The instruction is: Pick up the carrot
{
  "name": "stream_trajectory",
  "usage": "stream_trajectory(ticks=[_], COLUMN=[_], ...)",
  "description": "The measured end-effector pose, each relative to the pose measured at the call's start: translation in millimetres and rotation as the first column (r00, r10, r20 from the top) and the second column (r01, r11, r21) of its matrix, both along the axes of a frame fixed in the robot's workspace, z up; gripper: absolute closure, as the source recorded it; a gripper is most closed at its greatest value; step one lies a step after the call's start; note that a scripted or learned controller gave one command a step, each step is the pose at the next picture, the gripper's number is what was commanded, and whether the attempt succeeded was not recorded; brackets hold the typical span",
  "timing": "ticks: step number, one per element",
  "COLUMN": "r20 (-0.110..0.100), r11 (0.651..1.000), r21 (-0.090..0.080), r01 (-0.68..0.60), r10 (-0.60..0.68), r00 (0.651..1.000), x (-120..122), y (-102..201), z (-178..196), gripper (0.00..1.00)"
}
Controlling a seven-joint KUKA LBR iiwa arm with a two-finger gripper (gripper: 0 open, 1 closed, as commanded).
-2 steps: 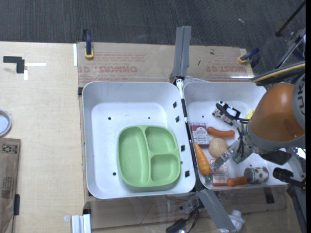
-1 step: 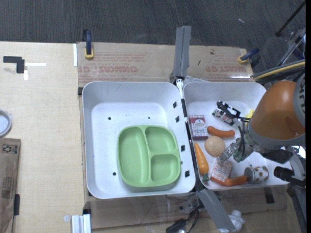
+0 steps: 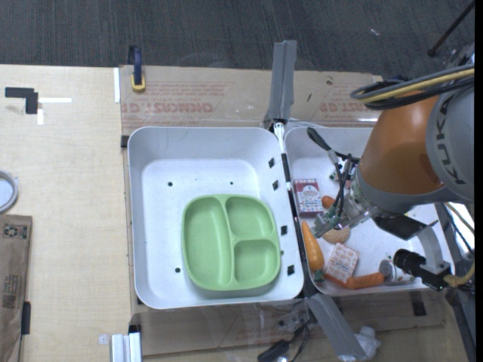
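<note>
An orange carrot (image 3: 312, 247) lies in the right bin (image 3: 362, 136), against its left wall, pointing toward the front. My gripper (image 3: 332, 222) hangs low over the bin, just right of and slightly behind the carrot's thick end. It sits close above a beige rounded item (image 3: 337, 235). Nothing shows as held. The grey and orange arm (image 3: 404, 157) covers the right half of the bin.
The right bin also holds a small red and white box (image 3: 306, 197), a little orange piece (image 3: 327, 200), a patterned packet (image 3: 342, 262) and a long reddish-orange item (image 3: 361, 280) at the front. A green divided plate (image 3: 231, 241) lies in the left bin (image 3: 151, 202).
</note>
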State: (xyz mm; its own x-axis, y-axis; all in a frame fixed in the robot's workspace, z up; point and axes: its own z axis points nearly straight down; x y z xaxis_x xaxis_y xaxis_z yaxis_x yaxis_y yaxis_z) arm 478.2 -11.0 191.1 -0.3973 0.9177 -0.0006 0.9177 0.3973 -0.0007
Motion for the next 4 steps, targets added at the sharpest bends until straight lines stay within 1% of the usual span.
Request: stream_trajectory(ticks=[1,2,3,4], r20=[-0.001,-0.002,-0.001,0.0], r11=[0.997,0.96,0.758,0.696], r21=[-0.001,-0.002,-0.004,-0.004], r01=[0.074,0.28,0.652,0.718], r10=[-0.074,-0.28,-0.652,-0.718], r00=[0.997,0.96,0.758,0.696], x=[0.6,72.5,151.9,180.3], y=[89.2,4.8,-30.9,77.1], z=[-0.5,-0.5,16.1,-0.7], gripper=[1.0,1.0,1.0,1.0])
